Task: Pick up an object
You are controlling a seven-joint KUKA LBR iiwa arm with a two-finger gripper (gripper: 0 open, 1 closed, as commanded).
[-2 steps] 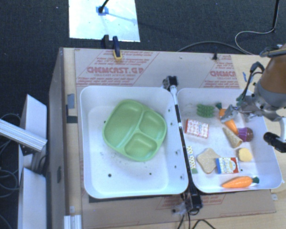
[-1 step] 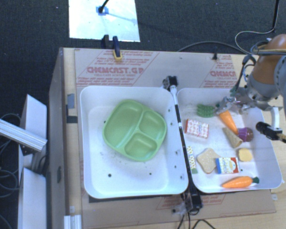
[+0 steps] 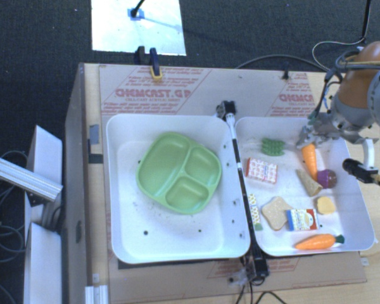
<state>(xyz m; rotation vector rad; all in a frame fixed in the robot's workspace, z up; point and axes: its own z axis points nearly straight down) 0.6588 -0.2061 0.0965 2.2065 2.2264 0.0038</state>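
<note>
the gripper (image 3: 311,137) hangs at the far right part of the right bin (image 3: 367,233), its tips just above the top of an upright carrot (image 3: 310,160); whether its jaws are parted or closed cannot be told. just below and right of the jaws lie a purple piece (image 3: 327,178) and a tan wedge (image 3: 309,182). left of them sits a green toy (image 3: 273,147). the arm (image 3: 361,100) is cut off at the right. well left, the left bin (image 3: 120,189) bears a green divided plate (image 3: 180,171).

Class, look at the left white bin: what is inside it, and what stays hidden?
Inside the left bin lies a green divided tray, tilted on the floor, its three compartments bare. The bin floor beneath the tray is covered, so anything under it cannot be seen.
</note>
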